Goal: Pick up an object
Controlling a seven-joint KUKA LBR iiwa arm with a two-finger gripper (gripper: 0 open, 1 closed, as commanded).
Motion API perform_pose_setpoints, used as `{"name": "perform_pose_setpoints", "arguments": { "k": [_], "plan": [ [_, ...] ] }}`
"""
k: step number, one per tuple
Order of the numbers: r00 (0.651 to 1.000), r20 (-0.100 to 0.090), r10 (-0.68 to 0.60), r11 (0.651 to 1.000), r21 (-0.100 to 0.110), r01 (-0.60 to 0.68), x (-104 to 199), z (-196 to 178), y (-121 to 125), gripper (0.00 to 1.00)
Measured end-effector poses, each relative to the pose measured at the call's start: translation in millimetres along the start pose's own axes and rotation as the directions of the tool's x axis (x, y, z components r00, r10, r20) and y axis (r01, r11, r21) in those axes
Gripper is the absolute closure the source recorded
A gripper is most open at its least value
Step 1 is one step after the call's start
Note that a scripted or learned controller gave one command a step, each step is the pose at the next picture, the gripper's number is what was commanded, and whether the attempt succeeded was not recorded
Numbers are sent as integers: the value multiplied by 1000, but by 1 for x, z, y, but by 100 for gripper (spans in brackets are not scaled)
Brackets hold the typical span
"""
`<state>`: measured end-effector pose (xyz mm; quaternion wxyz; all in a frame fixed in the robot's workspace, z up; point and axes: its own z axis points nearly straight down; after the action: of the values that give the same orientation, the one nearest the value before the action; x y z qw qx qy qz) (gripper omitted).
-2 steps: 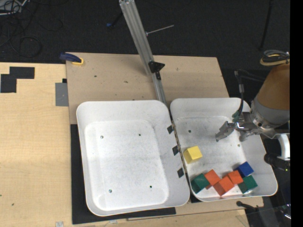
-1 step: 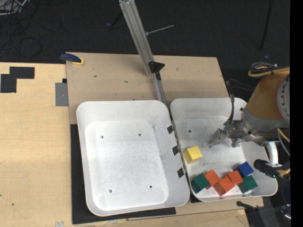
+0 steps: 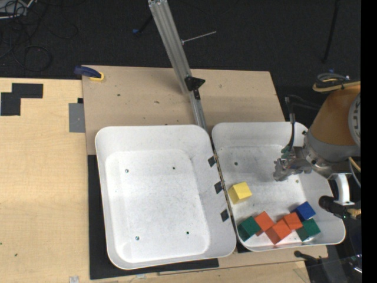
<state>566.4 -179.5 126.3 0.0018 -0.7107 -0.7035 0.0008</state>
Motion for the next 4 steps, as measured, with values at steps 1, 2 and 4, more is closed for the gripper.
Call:
{"name": "perform_pose_setpoints", "arguments": {
  "k": [1,2,4],
  "plan": [
    [1000,2,0,1000,-5,0,-6,-43,0,100],
    [1000,2,-12,1000,-7,12,-7,-96,0,100],
    [1000,-1,-15,1000,-3,15,102,-115,9,100]
  ]
}}
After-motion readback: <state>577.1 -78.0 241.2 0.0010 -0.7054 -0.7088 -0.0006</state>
